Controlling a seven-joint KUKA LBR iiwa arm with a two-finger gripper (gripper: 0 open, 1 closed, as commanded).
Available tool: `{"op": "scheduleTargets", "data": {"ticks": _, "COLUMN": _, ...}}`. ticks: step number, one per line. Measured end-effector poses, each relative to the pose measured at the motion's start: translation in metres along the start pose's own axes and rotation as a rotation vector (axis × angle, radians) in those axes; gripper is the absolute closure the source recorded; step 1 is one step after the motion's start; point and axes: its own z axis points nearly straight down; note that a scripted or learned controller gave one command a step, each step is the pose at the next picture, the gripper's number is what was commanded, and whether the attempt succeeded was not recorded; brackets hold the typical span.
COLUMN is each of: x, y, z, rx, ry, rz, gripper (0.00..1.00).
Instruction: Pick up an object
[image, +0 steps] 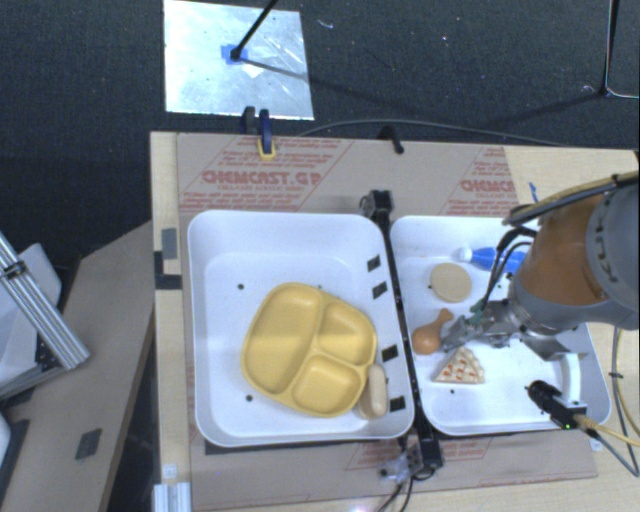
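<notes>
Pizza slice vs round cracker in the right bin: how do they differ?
The pizza slice is triangular; the round cracker is a disc. The slice has red spots on a pale top; the cracker is plain tan. The slice lies near the bin's front, just below the gripper; the cracker lies farther back. Both lie flat in the right bin.

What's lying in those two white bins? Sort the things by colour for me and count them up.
Yellow: 1, the divided plate
Tan or beige: 2, the bread roll and the round cracker
Orange-brown: 1, the drumstick-shaped toy
Orange and red: 1, the pizza slice
Blue and white: 1, the object partly hidden by the arm
Total: 6
</notes>
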Motion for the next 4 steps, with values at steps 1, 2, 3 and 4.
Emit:
{"op": "scheduleTargets", "data": {"ticks": 1, "x": -0.001, "y": 0.002, "z": -0.013, "rx": -0.006, "ry": -0.002, "rz": -0.001, "gripper": 1.0}}
{"op": "scheduleTargets", "data": {"ticks": 2, "x": -0.009, "y": -0.005, "z": -0.067, "rx": -0.008, "ry": -0.003, "rz": 0.002, "gripper": 1.0}}
{"op": "scheduleTargets", "data": {"ticks": 3, "x": -0.012, "y": -0.006, "z": -0.111, "rx": -0.009, "ry": -0.003, "rz": -0.002, "gripper": 1.0}}
{"op": "scheduleTargets", "data": {"ticks": 4, "x": -0.016, "y": -0.007, "z": -0.156, "rx": -0.011, "ry": -0.003, "rz": -0.002, "gripper": 1.0}}
